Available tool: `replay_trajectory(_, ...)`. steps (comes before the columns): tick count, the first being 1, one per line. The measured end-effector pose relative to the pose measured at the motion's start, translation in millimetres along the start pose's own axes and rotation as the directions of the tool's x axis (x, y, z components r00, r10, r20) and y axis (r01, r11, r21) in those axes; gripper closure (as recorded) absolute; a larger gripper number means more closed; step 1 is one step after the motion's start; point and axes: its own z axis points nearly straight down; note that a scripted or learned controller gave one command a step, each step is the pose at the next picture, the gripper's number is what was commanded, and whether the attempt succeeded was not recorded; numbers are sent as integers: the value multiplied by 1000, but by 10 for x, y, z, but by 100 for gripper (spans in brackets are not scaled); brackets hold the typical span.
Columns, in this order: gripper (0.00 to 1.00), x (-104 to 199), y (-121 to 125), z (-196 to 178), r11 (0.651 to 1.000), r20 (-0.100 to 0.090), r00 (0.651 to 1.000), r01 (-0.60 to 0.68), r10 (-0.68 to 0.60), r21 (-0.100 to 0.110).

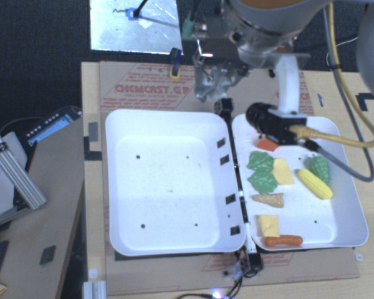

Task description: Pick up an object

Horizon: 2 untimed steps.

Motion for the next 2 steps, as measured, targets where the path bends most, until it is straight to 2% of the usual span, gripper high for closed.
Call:
replay_trajectory(1,100,278,796,14,1000,2,1000,-5,5,-9)
replay_trajectory(2,100,246,1628,16,1000,3,1000,-9,9,-9)
